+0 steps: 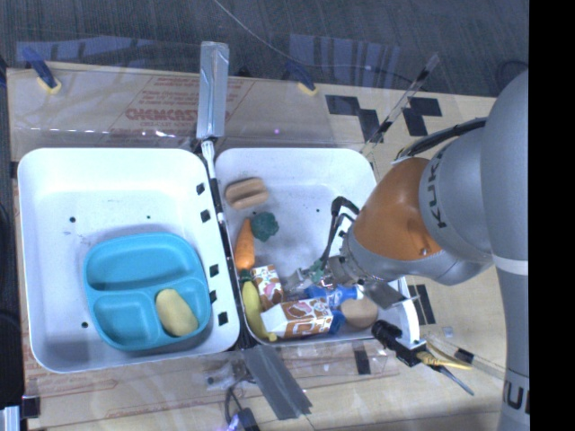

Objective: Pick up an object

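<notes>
arm: "KU" of KUKA logo | clear panel: red print, mirrored, unreadable

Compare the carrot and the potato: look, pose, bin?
The carrot is orange, long and tapered; the potato is yellow, short and rounded. The carrot lies on the right bin's floor by the divider; the potato sits in the blue tray in the left bin. Both lie free of the tool.
</notes>
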Action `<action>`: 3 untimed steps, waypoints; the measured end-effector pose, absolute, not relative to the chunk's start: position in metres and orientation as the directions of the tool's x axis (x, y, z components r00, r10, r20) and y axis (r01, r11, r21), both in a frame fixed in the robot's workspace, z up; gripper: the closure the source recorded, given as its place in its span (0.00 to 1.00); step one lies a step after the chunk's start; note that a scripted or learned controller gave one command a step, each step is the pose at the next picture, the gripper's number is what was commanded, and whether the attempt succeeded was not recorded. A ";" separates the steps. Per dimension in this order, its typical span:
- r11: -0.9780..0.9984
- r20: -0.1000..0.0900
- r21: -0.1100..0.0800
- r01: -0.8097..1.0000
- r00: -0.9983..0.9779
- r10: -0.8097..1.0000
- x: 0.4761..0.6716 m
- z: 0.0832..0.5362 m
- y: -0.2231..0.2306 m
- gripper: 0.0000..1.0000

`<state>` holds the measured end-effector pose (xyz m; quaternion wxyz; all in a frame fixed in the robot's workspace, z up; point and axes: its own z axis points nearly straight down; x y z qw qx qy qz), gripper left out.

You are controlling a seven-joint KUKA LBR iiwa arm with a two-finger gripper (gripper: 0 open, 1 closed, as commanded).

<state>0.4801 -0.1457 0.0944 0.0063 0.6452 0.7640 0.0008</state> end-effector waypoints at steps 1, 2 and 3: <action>0.179 0.001 0.000 0.984 -0.179 0.984 0.493 0.129 -0.151 0.00; 0.218 -0.021 0.029 0.976 -0.217 0.976 0.486 0.108 -0.142 0.00; 0.472 -0.002 0.002 0.882 -0.472 0.882 0.478 0.167 -0.157 0.00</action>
